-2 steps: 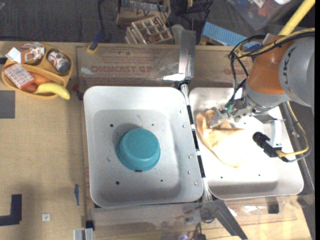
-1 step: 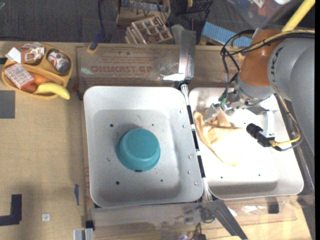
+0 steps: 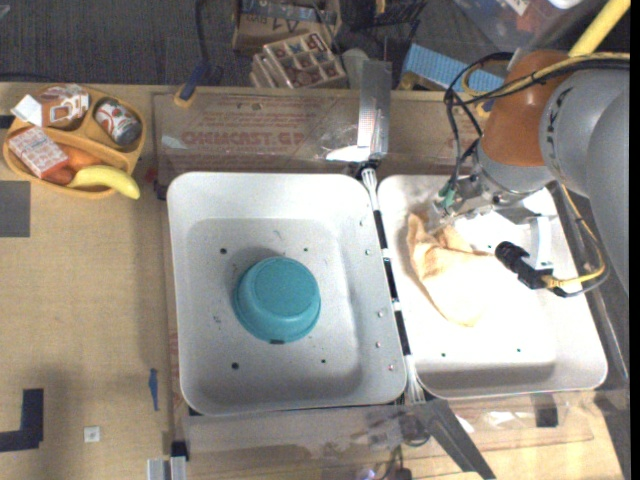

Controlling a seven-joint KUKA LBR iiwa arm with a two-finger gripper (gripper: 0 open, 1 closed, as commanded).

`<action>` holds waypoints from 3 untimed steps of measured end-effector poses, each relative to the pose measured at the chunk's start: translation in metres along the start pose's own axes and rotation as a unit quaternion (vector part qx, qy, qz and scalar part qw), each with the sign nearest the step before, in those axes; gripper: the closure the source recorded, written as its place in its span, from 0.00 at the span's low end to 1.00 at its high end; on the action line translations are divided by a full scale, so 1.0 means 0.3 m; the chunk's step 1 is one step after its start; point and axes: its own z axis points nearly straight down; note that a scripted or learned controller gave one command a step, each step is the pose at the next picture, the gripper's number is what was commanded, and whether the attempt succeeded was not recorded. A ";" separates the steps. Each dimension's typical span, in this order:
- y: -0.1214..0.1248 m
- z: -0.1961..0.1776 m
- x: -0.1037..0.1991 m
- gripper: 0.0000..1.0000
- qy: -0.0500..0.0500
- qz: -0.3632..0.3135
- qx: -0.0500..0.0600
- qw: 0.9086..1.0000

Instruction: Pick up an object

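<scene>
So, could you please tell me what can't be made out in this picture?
- Claw in the camera view: the wrist above hides its tips, so a grip on the cloth can't be judged.
- Cloth: its top corner is hidden under the claw.
- Arm: cut off by the right edge.
- Items in the yellow tray: too small to identify.

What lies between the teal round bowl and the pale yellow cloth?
In the camera view, between the teal round bowl and the pale yellow cloth lie bare white bin floor and the two bins' adjoining rims.
</scene>
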 end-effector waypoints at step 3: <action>0.004 -0.038 -0.003 0.00 -0.002 0.000 -0.002 1.000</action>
